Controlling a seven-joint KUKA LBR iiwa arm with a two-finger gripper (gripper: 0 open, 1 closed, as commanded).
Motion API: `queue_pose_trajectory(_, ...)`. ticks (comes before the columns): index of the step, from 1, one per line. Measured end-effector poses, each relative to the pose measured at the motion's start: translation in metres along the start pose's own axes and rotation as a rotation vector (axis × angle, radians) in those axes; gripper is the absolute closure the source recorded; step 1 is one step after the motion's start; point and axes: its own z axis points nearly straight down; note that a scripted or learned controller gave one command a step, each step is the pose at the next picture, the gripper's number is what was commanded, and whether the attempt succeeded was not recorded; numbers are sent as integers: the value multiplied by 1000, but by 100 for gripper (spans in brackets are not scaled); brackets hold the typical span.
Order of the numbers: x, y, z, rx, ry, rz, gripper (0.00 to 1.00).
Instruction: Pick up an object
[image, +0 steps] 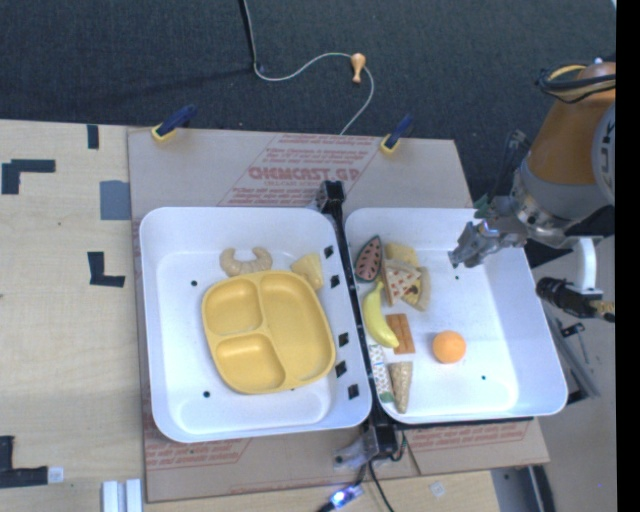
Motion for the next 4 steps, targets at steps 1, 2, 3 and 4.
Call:
queue_pose_trajectory(1,55,-3,0,0,0,0,100)
queue_pose_trajectory(2,107,-21,-1,1,0,0,100)
queue_pose_trajectory(3,99,-28,3,1,-2,5,100)
queue_pose_trajectory(4,95,-35,-6,-1,-1,4,100)
